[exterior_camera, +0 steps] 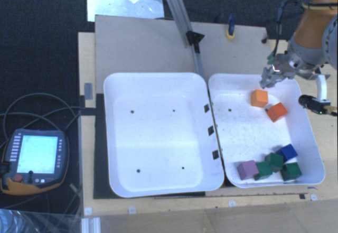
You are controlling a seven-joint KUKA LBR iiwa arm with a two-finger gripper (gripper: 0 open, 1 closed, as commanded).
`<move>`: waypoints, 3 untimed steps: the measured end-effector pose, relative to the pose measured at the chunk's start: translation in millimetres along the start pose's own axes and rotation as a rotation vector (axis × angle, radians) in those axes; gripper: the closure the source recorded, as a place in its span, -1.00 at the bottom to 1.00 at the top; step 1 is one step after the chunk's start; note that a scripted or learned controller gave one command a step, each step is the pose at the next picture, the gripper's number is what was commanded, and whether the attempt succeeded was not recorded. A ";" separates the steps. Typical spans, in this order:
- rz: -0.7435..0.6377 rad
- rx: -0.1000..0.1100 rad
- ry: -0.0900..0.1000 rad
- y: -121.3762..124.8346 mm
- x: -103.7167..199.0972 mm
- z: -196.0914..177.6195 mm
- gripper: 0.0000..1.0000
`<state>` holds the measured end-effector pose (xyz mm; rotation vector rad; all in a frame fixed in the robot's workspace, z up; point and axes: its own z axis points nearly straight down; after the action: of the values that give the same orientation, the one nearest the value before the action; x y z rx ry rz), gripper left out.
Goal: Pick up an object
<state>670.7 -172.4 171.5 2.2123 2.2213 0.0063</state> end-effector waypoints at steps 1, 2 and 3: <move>-0.001 -0.003 -0.001 2.7 1.2 -66.4 1.00; -0.001 -0.002 -0.001 4.9 0.8 -122.1 1.00; -0.005 0.007 0.003 -7.7 53.1 -102.6 1.00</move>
<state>662.0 -119.1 274.0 2.2117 2.2317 0.0015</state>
